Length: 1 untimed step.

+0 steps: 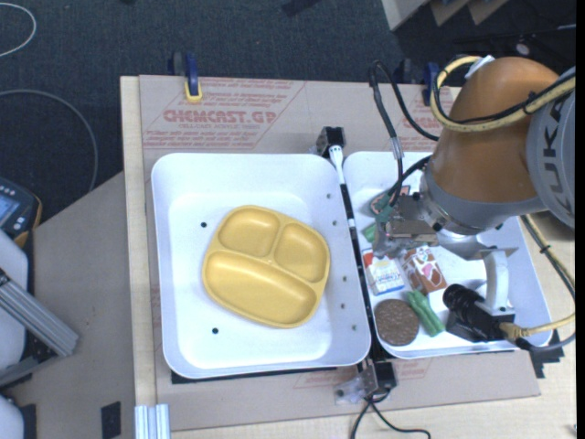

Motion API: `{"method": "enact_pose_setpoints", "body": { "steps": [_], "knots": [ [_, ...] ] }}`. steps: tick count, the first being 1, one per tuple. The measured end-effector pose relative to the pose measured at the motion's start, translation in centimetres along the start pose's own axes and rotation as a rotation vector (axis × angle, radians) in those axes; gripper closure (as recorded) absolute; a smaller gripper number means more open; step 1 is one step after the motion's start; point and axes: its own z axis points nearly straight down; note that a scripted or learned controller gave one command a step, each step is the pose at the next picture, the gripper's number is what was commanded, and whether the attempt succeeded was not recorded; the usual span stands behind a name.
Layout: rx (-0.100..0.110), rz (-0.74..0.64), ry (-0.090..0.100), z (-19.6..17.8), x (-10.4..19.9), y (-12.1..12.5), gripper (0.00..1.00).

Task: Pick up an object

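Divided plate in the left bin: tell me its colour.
Yellow: the three-compartment plastic plate is plain yellow all over, seen clearly in the camera view.

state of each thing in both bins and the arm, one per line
yellow three-compartment plastic tray: upside down, flat in left white bin
round brown disc: flat, right white bin's near corner
green stick: lying tilted beside disc
small printed packets: lying flat
gripper: low over right bin

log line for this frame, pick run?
arm: over right bin | gripper: low among clutter, grasp unconfirmed | left bin: yellow divided tray untouched
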Motion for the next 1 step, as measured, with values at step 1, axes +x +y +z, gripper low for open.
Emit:
{"method": "enact_pose_setpoints", "body": {
  "steps": [1],
  "knots": [
    [-0.001,0.0,0.0,-7.0,6.54,0.06,1.0]
  ]
}}
